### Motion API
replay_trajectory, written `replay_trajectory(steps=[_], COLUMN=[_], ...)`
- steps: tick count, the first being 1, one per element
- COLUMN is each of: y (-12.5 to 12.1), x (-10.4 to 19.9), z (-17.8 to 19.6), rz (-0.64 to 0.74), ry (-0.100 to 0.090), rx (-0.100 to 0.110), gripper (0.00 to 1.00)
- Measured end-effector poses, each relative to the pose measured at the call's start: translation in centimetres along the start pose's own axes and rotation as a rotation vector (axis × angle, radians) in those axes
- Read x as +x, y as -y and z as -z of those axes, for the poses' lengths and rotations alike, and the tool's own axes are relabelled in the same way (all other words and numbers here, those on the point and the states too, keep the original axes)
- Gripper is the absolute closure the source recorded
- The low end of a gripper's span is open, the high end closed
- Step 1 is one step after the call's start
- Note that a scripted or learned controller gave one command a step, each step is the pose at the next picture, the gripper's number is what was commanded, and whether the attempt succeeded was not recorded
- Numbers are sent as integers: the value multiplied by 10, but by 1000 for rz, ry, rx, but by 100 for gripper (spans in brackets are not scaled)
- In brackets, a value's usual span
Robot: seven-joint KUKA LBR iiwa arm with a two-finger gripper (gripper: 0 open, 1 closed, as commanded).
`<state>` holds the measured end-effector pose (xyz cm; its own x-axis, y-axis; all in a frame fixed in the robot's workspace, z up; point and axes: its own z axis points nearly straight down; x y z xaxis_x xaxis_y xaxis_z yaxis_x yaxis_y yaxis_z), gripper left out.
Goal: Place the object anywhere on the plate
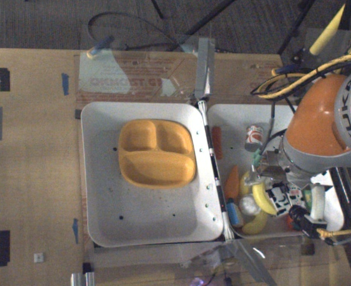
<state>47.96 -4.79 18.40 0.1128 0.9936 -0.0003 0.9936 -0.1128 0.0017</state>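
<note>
A: Where is the gripper [269,190] seen?
B: Over a curved yellow plastic banana [262,198], right of the orange three-compartment plastic plate [157,152].
A: Its grip?
B: Cannot be told.

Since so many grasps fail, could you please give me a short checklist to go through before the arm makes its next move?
1. Plate sits flat in the left bin: ok.
2. Nothing lies on the plate's three compartments: ok.
3. Objects to pick are in the right bin, including a banana, a carrot and a small can: ok.
4. Hand is over the right bin, above the pile by the banana: ok.
5. An object is between the hand's fingers: cannot tell.
6. Objects are spaced for a clean grasp: not ok, they crowd together near the divider.
</note>
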Motion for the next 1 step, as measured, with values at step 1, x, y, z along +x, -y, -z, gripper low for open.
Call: replay_trajectory(steps=[1], y=[0], x=[0], z=[0], rz=[0], ry=[0], rx=[0], gripper=[0])
